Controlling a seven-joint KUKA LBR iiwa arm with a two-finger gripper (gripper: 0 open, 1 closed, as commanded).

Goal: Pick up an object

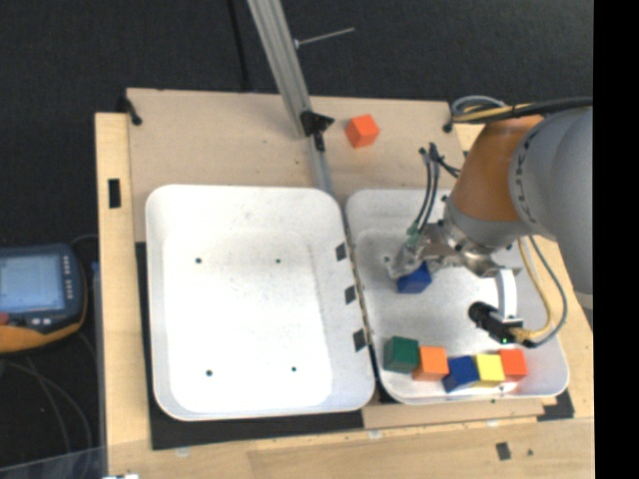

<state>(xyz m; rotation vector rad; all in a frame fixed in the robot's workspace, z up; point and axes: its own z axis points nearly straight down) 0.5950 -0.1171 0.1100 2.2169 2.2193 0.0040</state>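
On my feed the arm (519,183) comes in from the right, over the right bin (371,218). Tool (409,263) is low in that bin's upper-left part, directly at a blue block (414,280). The block sits right under the tip, touching or nearly so. I can't tell if the tool is open, closed, or gripping the block; wrist and cables cover it.

Along the right bin's near wall there's a row of blocks, touching or almost: green block (401,353), orange block (433,360), second blue block (461,371), yellow block (489,368), another orange block (513,362). One more orange cube (361,131) lies on the bare counter (220,138), beyond the bins, near a slanted metal rail (282,58).

Left bin (165,267) is white, speckled, with a few dark dots. Bins sit side by side, edges touching. Counter is light wood on a black mat, dark carpet-like floor around. At the left edge, off the counter, a handheld pendant (38,292) with a lit screen.
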